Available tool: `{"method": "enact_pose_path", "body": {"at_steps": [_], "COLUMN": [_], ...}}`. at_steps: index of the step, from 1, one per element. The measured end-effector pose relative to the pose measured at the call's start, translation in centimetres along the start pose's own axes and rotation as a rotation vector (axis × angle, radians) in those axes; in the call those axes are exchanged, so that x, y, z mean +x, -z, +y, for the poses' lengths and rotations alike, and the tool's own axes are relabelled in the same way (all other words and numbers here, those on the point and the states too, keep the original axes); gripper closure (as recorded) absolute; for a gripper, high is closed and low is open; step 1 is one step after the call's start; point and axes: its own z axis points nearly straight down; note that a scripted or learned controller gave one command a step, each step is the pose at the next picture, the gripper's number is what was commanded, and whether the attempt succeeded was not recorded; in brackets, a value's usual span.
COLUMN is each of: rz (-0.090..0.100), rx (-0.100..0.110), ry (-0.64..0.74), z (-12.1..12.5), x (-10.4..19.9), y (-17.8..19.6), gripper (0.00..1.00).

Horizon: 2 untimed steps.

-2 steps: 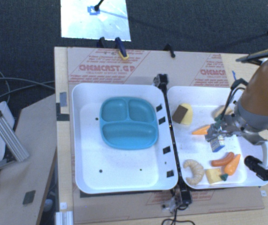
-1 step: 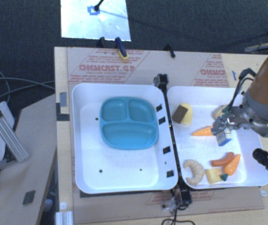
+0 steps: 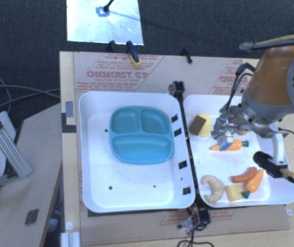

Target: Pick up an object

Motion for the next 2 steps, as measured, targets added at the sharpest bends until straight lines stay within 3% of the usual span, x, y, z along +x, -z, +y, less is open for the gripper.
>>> {"method": "enact_pose_path", "body": {"at_steps": [2], "rz": [0.000], "rx": [0.000], "ry": [-0.002], "z": [6.4], "x": [7.3], "y": [-0.9], "gripper": [1.00]}}
